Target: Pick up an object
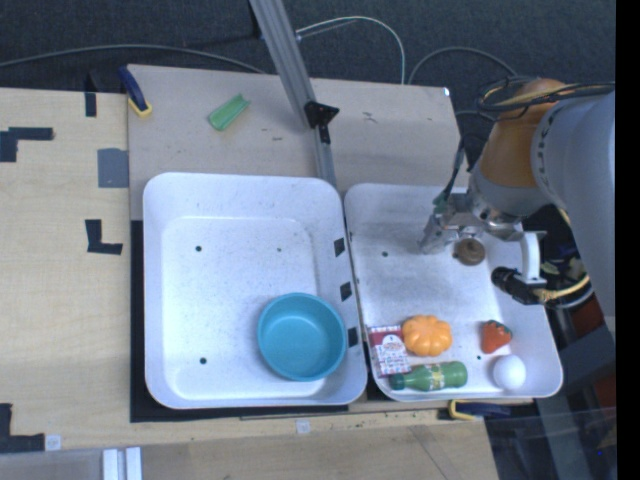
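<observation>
I have the arm (540, 153) reaching in over the right bin (400, 218), its orange band sitting above the wrist. The gripper (445, 230) hangs over the far half of that bin, above bare white floor. I cannot tell how the gripper is set from this angle, and I see nothing caught in it. A small round brownish part (469, 252) sits just beside the gripper, on the near side of it; it is too blurred for me to say what it is.

Taking the right bin as my landmark, everything I could pick lies along its near edge, well apart from the gripper. An orange pumpkin (427, 335) sits near the middle of that edge. Just left of it a small red and white carton (388, 349) rests against the bin's left wall. A green bottle (430, 376) lies on its side in front of the pumpkin, close to the near rim. A red strawberry (495, 336) sits toward the bin's right wall, and a white egg (510, 372) lies in the near right corner.

Left of the right bin, touching it along one side, is the left bin (200, 218), with a blue bowl (300, 336) upright in its near right part. Beyond the bins, on the bench (390, 133), lies a green block (228, 112).
</observation>
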Robot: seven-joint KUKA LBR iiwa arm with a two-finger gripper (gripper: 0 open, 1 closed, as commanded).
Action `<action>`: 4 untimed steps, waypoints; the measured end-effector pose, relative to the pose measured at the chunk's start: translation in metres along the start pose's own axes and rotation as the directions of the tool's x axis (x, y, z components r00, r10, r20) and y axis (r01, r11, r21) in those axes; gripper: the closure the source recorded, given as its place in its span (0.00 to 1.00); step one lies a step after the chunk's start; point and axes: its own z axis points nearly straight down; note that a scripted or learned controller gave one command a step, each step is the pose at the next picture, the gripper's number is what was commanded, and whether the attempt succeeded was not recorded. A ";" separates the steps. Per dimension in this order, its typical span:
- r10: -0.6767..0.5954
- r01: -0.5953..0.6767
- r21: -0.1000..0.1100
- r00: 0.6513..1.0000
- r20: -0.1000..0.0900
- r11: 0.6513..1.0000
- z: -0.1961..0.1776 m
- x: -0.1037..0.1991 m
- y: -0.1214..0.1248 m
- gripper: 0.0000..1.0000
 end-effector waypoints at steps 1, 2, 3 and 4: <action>0.002 -0.002 -0.005 1.000 0.000 1.000 -0.043 -0.001 -0.002 1.00; 0.001 -0.001 -0.006 1.000 0.000 1.000 -0.089 0.008 0.001 1.00; 0.002 -0.002 -0.008 1.000 0.001 1.000 -0.151 0.008 -0.005 1.00; -0.003 0.003 -0.002 1.000 -0.002 1.000 -0.157 0.066 -0.007 1.00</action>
